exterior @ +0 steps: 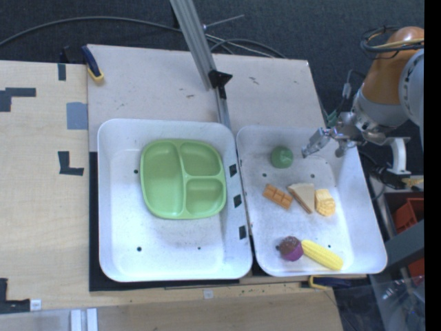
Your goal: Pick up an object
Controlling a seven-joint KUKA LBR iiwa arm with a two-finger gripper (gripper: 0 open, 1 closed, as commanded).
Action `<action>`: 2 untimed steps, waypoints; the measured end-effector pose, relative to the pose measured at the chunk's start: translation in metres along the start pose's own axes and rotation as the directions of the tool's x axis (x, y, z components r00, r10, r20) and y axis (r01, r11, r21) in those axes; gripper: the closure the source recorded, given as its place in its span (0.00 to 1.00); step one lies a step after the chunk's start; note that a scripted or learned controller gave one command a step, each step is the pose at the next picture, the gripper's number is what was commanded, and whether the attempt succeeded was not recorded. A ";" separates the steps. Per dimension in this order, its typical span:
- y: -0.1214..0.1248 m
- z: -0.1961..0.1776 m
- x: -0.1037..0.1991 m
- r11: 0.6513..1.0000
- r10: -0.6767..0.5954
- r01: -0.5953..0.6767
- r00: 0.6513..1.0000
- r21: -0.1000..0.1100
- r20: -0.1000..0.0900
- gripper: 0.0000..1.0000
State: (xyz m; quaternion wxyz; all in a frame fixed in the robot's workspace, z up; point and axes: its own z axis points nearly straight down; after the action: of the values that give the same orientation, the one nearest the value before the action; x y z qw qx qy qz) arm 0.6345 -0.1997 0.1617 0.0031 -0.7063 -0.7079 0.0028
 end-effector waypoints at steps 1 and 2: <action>-0.004 0.045 0.004 1.000 -0.001 0.001 1.000 -0.002 0.001 0.00; -0.003 0.032 0.004 1.000 -0.003 0.003 1.000 -0.006 0.002 1.00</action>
State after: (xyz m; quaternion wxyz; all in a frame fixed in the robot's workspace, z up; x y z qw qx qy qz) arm 0.6313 -0.1956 0.1302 0.0002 -0.7054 -0.7088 0.0011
